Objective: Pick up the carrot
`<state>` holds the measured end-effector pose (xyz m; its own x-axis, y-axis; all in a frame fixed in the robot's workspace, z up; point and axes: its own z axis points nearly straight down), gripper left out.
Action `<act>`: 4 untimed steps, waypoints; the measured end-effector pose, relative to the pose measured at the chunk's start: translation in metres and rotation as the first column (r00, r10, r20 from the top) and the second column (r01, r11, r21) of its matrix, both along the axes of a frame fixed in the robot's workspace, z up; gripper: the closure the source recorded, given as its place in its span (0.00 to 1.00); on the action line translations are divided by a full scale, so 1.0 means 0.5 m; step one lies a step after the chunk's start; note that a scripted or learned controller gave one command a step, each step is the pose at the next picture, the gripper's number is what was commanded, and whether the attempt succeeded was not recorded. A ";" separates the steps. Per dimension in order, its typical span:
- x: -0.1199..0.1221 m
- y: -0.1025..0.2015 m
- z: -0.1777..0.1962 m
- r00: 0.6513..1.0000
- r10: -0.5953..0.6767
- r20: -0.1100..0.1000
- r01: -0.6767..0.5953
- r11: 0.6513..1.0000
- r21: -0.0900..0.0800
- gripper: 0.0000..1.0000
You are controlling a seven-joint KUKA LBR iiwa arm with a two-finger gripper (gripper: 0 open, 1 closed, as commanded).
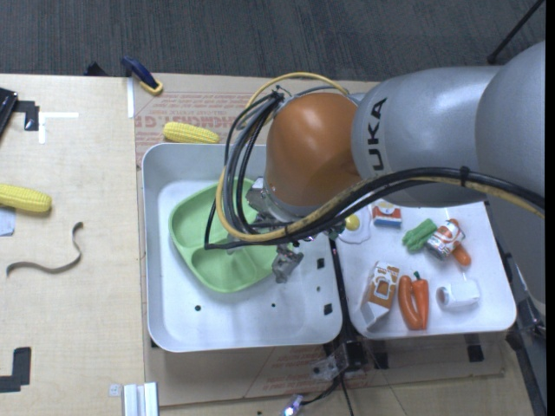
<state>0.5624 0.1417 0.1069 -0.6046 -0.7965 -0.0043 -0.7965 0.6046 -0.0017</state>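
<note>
- Orange carrot (414,302) lay in the right bin (494,319), beside a small carton (379,289); we judged it not yet approached.
- Our gripper (284,265) hung over the left bin (165,319), near a green dish (204,232); whether its fingers were open, we couldn't tell.
- Next we needed to cross the bins' shared rim; crowded neighbours left little room.

Single fixed camera above the bench (69,319), angled downward, takes in both white bins (173,319) side by side, the arm (451,128) entering from the frame's right.
</note>
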 end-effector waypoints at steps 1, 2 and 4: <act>-0.014 0.089 -0.031 0.998 0.058 -0.007 -0.058 0.998 -0.004 0.00; 0.005 0.081 -0.031 0.965 -0.262 -0.009 0.262 0.965 -0.002 0.00; -0.115 0.077 -0.020 0.981 -0.193 0.016 0.192 0.981 0.006 1.00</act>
<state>0.5048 0.1801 0.0970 -0.7464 -0.6652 -0.0187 -0.6651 0.7467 -0.0107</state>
